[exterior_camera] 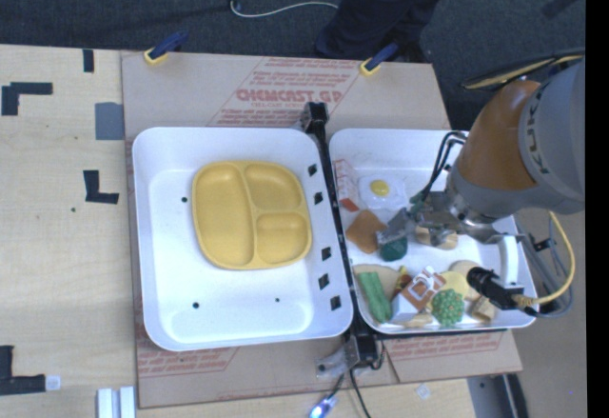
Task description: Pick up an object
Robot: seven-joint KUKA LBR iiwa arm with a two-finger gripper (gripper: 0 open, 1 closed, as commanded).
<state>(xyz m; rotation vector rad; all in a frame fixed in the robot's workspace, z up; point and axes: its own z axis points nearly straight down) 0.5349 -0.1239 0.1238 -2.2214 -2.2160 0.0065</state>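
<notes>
toy food pile (419, 297) in right bin (354, 148); tool (419, 228) low above it, grip state cannot tell; reach step, next needs firm closing.

Grey rounded arm link (571, 135), smooth casing. Broad orange band (500, 145) above wrist. Dark metal tool (416, 228) below, small and boxy. Black cable (440, 164) looping by wrist; yellow cable (563, 259) curving at lower right.
</notes>
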